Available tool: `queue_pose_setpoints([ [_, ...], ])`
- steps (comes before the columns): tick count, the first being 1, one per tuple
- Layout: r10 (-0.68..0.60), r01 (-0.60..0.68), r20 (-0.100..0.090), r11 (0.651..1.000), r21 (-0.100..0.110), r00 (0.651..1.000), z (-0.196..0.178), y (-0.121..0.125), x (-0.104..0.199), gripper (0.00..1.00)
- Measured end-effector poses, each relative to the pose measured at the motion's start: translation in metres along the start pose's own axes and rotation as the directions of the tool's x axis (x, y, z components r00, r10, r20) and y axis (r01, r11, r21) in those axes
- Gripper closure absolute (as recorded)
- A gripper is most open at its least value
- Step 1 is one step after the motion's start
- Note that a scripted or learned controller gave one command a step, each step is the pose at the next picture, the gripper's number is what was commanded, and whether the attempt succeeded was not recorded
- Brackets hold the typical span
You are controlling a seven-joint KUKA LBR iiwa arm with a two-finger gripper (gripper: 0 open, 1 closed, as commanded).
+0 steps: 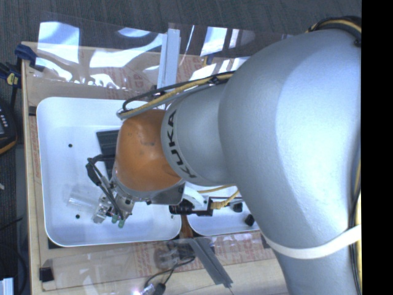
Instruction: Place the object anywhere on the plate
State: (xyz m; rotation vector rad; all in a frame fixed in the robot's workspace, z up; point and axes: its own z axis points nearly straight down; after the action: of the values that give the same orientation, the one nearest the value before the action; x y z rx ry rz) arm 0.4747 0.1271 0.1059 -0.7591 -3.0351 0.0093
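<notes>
The arm (258,140) hides most of both bins (55,165), fingertips unreadable

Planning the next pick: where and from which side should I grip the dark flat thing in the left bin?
Take the dark flat thing probably from straight above, across the short width of its exposed left end. It lies flat on the white bin floor, offering no raised side, and the arm's orange band hides its right part.

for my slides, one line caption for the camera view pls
KUKA arm reaches over the left white bin, its tool low beside a clear object.
</notes>
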Motion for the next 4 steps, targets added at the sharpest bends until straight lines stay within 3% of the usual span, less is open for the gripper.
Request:
queue_pose_setpoints([
  [1,0.376,-0.376,0.006,0.927,-0.008,0.927,0.016,0.096,-0.035,1.00],
  [2,-0.010,0.010,0.005,1.000,-0.003,1.000,0.017,0.024,-0.060,1.00],
  [3,-0.566,0.566,0.006,0.824,-0.001,0.824,-0.020,-0.017,-0.012,1.00],
  [4,-0.674,0.674,0.008,0.739,0.014,0.739,0.012,0.063,0.000,1.00],
])
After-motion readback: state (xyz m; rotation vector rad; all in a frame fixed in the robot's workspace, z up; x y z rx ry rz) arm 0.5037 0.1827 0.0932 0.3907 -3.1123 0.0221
